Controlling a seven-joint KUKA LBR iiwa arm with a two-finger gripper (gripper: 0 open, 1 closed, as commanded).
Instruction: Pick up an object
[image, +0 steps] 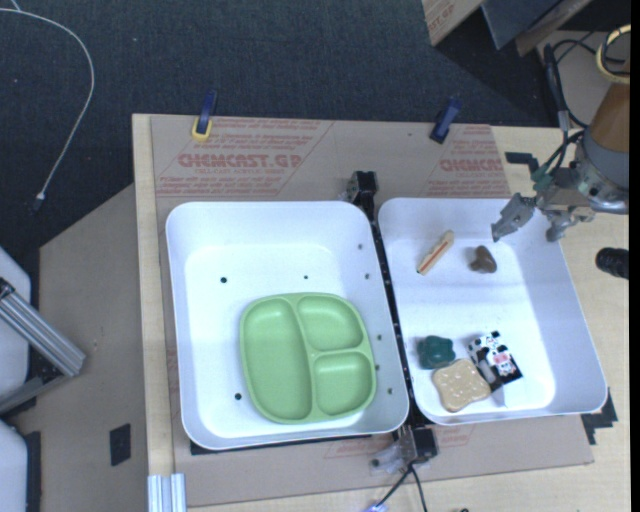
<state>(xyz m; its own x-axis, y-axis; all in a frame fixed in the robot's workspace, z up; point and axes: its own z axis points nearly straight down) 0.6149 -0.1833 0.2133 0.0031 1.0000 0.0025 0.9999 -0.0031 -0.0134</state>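
Hovering with fingers spread and nothing between them, the gripper (533, 220) sits over the right bin's (570, 300) far right side, seemingly lined up for the nearby brown lump (483, 260).

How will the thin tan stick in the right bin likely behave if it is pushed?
The thin tan stick looks long and rounded, so it may roll sideways. It seems small and slender, so probably light and easily shifted. It lies flat on the right white bin's floor, so tipping seems unlikely.
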